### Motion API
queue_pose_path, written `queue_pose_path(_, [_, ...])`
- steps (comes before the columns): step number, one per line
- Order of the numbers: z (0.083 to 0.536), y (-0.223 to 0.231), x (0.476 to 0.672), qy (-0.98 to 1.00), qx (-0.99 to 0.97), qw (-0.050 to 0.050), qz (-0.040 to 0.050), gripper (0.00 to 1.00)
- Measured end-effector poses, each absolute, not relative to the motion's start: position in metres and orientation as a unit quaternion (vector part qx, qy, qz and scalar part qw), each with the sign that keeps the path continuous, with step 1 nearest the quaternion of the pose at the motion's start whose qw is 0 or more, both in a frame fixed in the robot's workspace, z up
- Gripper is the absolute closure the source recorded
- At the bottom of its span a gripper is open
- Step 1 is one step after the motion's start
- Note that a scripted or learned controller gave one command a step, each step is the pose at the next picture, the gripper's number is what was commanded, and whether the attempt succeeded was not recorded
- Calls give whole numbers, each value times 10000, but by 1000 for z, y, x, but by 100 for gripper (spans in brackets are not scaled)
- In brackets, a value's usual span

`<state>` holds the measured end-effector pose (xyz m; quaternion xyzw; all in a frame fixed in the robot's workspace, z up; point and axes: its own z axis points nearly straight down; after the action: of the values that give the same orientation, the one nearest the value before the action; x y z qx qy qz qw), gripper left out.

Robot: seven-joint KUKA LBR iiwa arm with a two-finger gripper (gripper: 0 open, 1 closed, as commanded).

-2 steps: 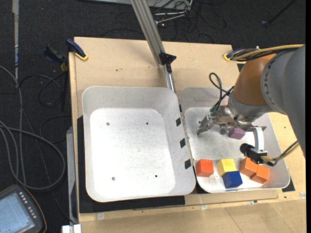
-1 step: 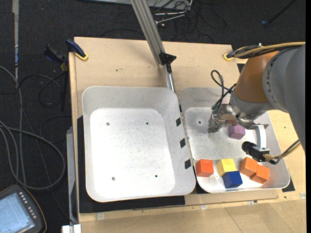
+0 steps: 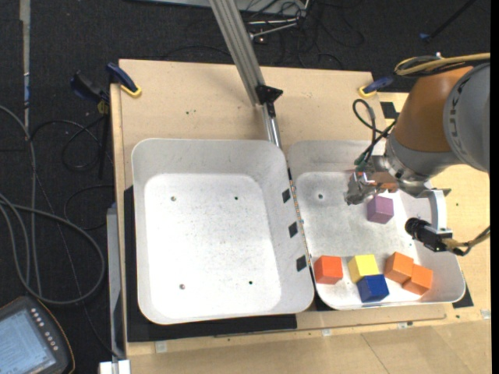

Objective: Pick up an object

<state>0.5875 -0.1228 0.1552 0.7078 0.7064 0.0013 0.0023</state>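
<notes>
- Plywood bench, two white bins; purple block lies in my right bin.
- Gripper hovers beside it; I cannot tell its state.
- I'd centre over the block before descending.

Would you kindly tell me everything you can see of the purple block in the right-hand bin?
The small pale purple cube-shaped block looks matte and solid, like foam or painted wood, with a lighter top face and darker sides. It sits flat on the floor of the right shallow white bin, in its upper half, apart from the other coloured blocks along the near edge. The arm's pincer is just up and left of it, very close; whether they touch cannot be told.
</notes>
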Motion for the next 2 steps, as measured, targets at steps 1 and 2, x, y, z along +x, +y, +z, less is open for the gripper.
queue_pose_path(1, [207, -123, 589, 7078, 7064, 30, 18, 100])
queue_pose_path(2, [219, -74, 593, 7097, 7045, 9, 17, 100])
